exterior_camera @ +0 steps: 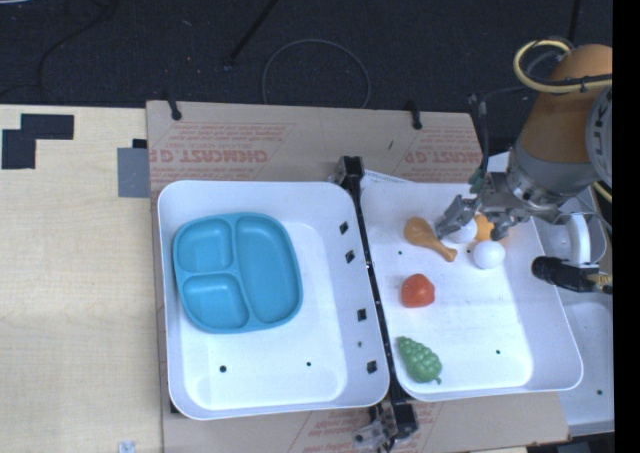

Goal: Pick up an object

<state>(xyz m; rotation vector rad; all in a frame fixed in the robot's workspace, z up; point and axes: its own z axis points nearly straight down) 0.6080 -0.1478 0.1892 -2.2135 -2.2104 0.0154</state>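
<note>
The bench (70, 271) carries 2 shallow white bins side by side: the left bin (250, 381) holds 1 blue divided plate (237, 272) with 3 compartments, and the right bin (500, 366) holds 5 small objects. Those are 1 tan drumstick-shaped toy (429, 238), 1 white ball (488, 255), 1 small orange piece (484, 227), 1 red tomato-like toy (418, 290) and 1 green grape bunch (420, 359). The gripper (478, 214) sits in the upper right of the frame, low over the upper part of the right bin, with its jaws spread apart and nothing visibly clamped between them; the orange piece lies right at the fingertips and is partly hidden by them, the white ball just below it. The drumstick lies tilted, just to the left of the gripper. The tomato toy rests near the middle of the right bin, well apart from the grapes at its lower left corner. 1 black divider (362, 271) runs between the bins.
</note>
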